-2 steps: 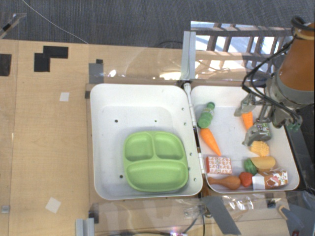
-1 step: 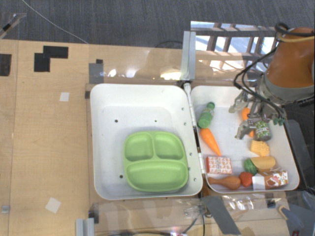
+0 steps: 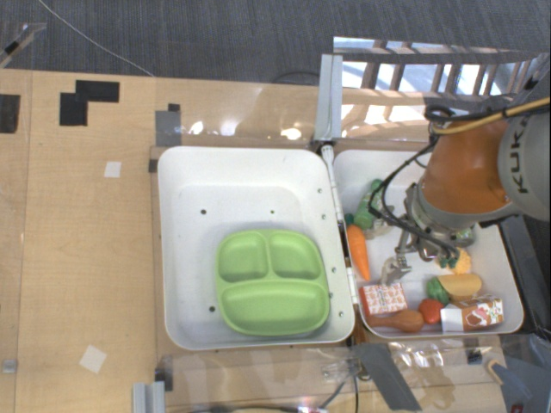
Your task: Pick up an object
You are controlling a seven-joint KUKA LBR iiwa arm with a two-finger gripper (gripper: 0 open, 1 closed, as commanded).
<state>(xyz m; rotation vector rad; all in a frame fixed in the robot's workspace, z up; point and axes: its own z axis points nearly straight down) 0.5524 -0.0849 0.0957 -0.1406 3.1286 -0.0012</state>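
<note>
**Inspector:** State the step in hand.

**Arm:** Approach, by my judgement. My fingers hang low over the right bin, above bare white floor just over the red-and-white carton. Nothing sits between them. Whether they are spread or pressed together I cannot tell; they are small and partly blurred from this angle.

**Inspector:** Where is the thing to pick?

**Arm:** Any object qualifies, and all candidates lie in the right bin. Nearest are the carton, just below my fingers, and the carrot, lying along the bin's left wall.

**Inspector:** What does the next move call for?

**Arm:** Choosing one, centring over it, descending, then closing across its narrow side. The carton looks the shortest reach.

**Inspector:** Surroundings and obstructions?

**Arm:** The corner is crowded. A brown sausage-like piece touches the carton's lower edge; a tomato, a yellow block and a juice box sit near. A green item lies by my wrist cables. The left bin holds a green divided plate, well apart. The counter carries both bins. Risk: a finger landing on a neighbour
</note>
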